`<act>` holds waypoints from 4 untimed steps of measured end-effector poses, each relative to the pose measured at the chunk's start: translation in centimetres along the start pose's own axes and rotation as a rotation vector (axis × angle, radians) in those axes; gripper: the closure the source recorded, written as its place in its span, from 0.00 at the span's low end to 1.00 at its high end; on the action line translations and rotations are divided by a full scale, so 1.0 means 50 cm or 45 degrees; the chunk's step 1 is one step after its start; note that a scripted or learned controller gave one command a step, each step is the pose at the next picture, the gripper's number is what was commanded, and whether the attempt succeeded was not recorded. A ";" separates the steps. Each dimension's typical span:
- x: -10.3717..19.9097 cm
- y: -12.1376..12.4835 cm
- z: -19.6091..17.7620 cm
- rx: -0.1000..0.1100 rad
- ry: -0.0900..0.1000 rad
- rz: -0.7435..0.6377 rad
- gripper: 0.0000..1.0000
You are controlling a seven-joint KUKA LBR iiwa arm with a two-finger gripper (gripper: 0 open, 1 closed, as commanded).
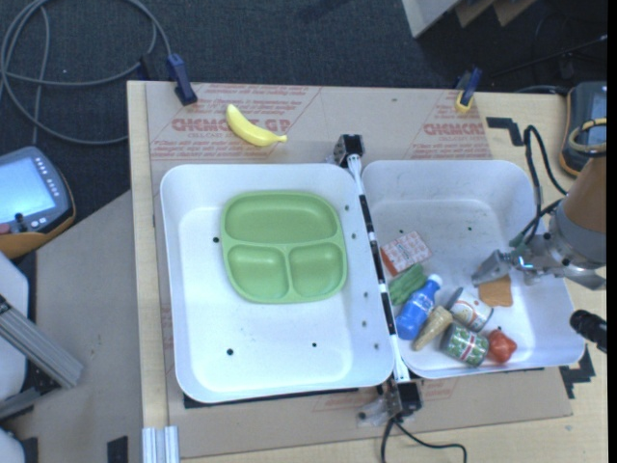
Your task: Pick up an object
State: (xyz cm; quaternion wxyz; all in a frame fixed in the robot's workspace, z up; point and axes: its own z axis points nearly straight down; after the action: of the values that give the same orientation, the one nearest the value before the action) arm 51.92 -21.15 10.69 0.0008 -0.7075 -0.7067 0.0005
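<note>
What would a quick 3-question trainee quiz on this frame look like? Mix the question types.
1. True or false: the green divided tray lies in the left bin.
2. Where is the banana? A) in the right bin B) on the board behind the left bin C) on the green tray
3. Fill in: the gripper is over the ____ bin, near an orange flat piece.

Key: 1 true. 2 B. 3 right; that is the right bin, which also holds the blue bottle.
</note>
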 end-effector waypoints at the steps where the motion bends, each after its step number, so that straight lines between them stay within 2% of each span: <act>1: 0.031 -0.016 0.045 -0.001 0.001 0.000 0.00; 2: 0.029 -0.013 0.022 -0.009 -0.004 0.000 1.00; 3: 0.048 -0.058 -0.088 -0.004 -0.002 -0.001 1.00; 4: 0.048 -0.058 -0.088 -0.004 -0.002 -0.001 0.00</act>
State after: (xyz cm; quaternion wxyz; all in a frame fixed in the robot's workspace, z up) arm 49.02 -18.73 15.07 -0.0008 -0.7073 -0.7070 -0.0002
